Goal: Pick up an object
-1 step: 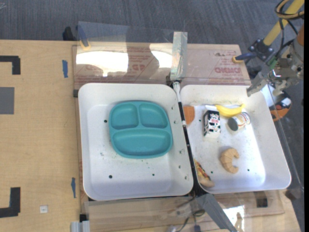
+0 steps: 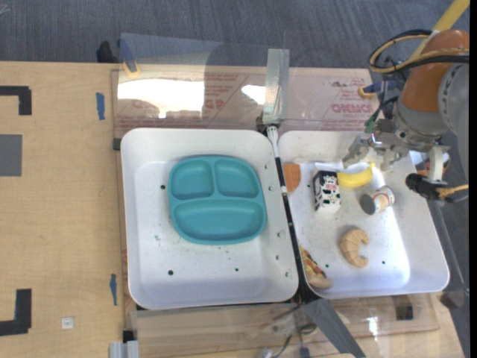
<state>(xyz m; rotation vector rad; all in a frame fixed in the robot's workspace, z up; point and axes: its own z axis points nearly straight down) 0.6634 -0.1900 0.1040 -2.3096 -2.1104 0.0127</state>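
Observation:
My gripper (image 2: 367, 161) hangs over the far part of the right bin (image 2: 417, 274), its fingers spread open. Just under and in front of the fingertips lies a yellow banana (image 2: 358, 177); nothing is held between the fingers. Left of the banana stands a small black-and-white cow-patterned carton (image 2: 326, 191). A small round can (image 2: 378, 201) lies on its side to the right of the carton. A tan croissant (image 2: 355, 246) rests nearer the front of the bin. An orange piece (image 2: 291, 176) lies against the bin's left wall.
The left bin (image 2: 141, 267) holds a teal divided plate (image 2: 217, 198). A small multi-coloured food item (image 2: 314, 269) sits in the front left corner of the right bin. A clear panel (image 2: 223, 92) stands behind both bins. Cables (image 2: 432, 189) hang at the arm's right.

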